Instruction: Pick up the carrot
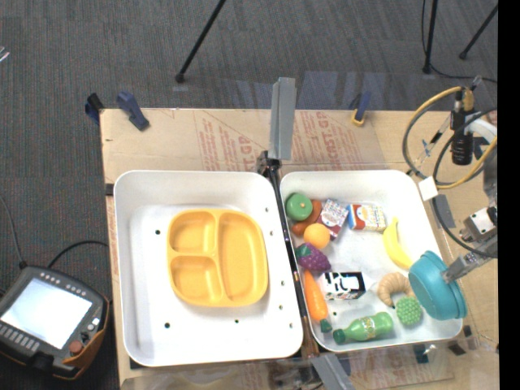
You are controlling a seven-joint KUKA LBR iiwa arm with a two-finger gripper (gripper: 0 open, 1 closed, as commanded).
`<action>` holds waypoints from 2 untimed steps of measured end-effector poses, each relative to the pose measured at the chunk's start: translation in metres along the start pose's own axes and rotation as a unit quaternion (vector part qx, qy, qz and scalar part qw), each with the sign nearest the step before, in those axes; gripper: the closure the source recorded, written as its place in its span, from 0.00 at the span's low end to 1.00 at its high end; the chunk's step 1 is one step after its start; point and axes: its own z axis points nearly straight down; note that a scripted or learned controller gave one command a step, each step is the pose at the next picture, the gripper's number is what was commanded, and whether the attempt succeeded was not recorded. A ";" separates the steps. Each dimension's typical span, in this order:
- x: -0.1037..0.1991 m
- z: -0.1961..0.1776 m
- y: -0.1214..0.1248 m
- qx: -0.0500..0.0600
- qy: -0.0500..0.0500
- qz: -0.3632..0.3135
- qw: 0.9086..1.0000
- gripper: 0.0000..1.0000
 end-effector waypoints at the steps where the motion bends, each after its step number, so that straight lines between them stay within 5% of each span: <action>1: -0.005 -0.050 0.002 0.006 0.006 -0.138 0.990 1.00; 2: 0.008 -0.050 -0.045 0.004 0.005 -0.249 0.969 1.00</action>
